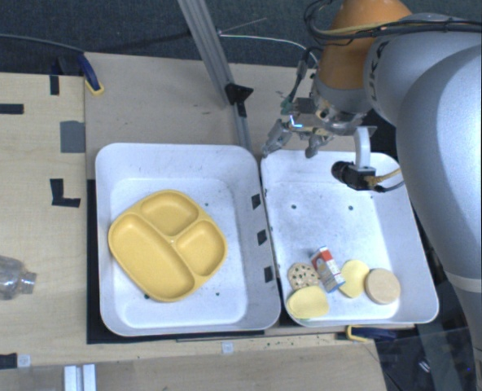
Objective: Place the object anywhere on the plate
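We find the task's things gathered in the right bin (387,218), clustered along its near edge toward the near right corner. There is a chocolate-chip cookie (303,275), a pale yellow piece (308,303) just in front of it against the near rim, a small red and white packet (328,268) lying tilted beside the cookie, a second pale yellow piece (355,278) touching the packet's right side, and a tan round disc (383,286) just right of that. None of them sits on the plate. The rest of this bin's floor is bare white with a few dark specks.

The yellow plate (168,243) lies in the left bin (111,177), toward its left and near side. It has three compartments, and we see nothing resting in any of them.

The gripper (294,145) hangs over the far left corner of the right bin, at the seam between the two bins, well apart from the cluster. Its fingers look spread, with nothing between them. The grey arm (436,96) with its orange band (359,31) comes in over the bin's far right corner.

On the bench (29,161), by its left edge, lies a clear plastic bottle (1,275).
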You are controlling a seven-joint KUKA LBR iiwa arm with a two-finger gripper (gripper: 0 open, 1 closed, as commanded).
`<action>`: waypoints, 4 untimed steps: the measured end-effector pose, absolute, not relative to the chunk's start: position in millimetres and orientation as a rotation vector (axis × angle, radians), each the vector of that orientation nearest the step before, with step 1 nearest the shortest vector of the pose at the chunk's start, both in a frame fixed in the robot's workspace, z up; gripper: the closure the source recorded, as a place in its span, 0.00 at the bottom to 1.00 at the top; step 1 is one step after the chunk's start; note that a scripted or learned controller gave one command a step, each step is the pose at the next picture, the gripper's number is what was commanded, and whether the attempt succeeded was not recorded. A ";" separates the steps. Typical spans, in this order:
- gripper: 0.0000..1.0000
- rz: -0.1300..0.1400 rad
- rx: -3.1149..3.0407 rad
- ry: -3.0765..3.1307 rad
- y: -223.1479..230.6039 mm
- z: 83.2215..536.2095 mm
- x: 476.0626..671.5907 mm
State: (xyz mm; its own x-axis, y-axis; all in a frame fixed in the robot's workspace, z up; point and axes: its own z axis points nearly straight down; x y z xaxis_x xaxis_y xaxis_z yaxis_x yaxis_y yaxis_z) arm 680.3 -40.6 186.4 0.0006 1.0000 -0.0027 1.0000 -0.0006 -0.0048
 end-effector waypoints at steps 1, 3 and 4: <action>0.00 0.004 -2.212 -2.226 28.4 188.4 644.5; 0.00 0.000 -2.221 -2.223 2.3 188.3 666.5; 0.00 -0.002 -2.209 -2.229 116.3 177.3 680.2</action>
